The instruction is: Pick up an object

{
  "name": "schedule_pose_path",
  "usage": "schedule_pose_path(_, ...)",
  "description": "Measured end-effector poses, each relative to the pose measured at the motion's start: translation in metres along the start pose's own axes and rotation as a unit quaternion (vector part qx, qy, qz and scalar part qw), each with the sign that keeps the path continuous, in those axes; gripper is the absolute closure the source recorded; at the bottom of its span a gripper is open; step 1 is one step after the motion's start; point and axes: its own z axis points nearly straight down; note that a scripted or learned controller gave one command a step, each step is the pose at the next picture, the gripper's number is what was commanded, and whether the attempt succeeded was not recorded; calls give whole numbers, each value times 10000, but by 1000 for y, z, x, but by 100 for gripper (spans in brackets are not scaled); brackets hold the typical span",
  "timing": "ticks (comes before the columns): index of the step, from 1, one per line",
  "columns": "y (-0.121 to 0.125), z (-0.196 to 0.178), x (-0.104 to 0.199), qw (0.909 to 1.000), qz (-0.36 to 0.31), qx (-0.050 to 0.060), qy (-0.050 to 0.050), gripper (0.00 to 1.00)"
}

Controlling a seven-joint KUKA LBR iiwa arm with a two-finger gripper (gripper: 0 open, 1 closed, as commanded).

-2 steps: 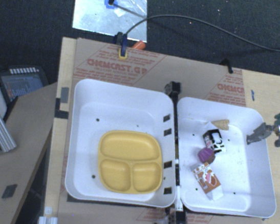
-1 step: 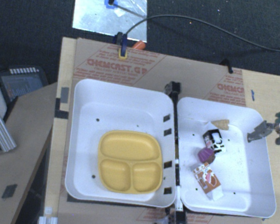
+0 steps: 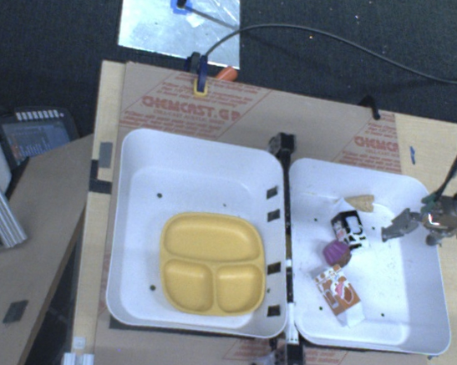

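- The gripper (image 3: 397,226) reaches in over the right bin (image 3: 410,329) from the right edge of the bench; whether it is spread or closed cannot be told from this slant, and nothing shows in its grasp.
- Just left of its tip, a small black-and-white object (image 3: 349,228) lies on the bin floor, the nearest candidate for a pick.
- A pale tan wedge (image 3: 360,202) rests a little above that, toward the bin's far wall, apart from the rest.
- A small purple object (image 3: 336,252) sits touching or just beside the black-and-white one, below it.
- A brown-and-white packet (image 3: 339,294) lies tilted nearer the bin's front, just below the purple piece.
- Judgement: the crowded pair is a risky target, as one piece may be nudged while closing on the other; the tan wedge or the packet offers cleaner sides.
- Judgement: a good attempt would centre over one item, line up across its narrow side, and descend straight before closing.
- The left bin (image 3: 136,207) holds a yellow divided tray (image 3: 210,262), well apart from the arm.
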Motion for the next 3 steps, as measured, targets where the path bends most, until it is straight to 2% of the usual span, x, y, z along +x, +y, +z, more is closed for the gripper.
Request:
schedule_pose_path(2, 0, 121, 15, 10000, 9, 0, 1, 0)
schedule_pose_path(3, 1, 107, 14, 10000, 13, -24, -10, 100)
